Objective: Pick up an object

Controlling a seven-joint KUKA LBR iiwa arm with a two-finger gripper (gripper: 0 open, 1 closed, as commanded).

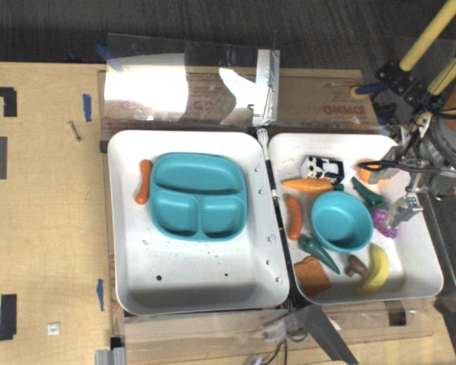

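The right bin holds a teal bowl, an orange carrot, a sausage, a black-and-white toy, a banana, purple grapes, a green piece, another green piece, a brown slice and a small mushroom. My gripper hangs over this bin's right side, just right of the grapes and apart from the bowl. Nothing shows held in it.
The left bin carries a teal divided plate and an orange sausage beside its left wall. A clear plastic sheet stands behind the bins. Yellow poles and cables crowd the upper right.
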